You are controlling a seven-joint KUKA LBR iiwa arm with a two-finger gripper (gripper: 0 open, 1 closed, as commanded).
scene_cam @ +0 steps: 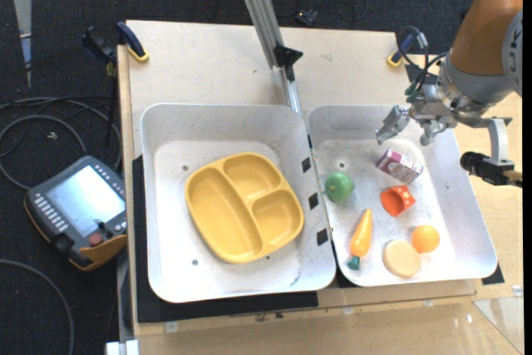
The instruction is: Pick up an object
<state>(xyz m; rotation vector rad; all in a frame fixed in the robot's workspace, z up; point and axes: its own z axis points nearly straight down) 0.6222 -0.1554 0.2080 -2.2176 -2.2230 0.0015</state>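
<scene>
Fixed above the bench (208, 62), looking down at a slant from the near side, far enough to take in both white bins (158, 179) and surrounding floor.

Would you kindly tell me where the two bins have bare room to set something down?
Left bin: bare strips frame the yellow plate, widest along the left wall. Right bin: bare floor along the top left, above the green ball. The carton, orange cup, carrot and orange crowd its centre and lower right.
</scene>
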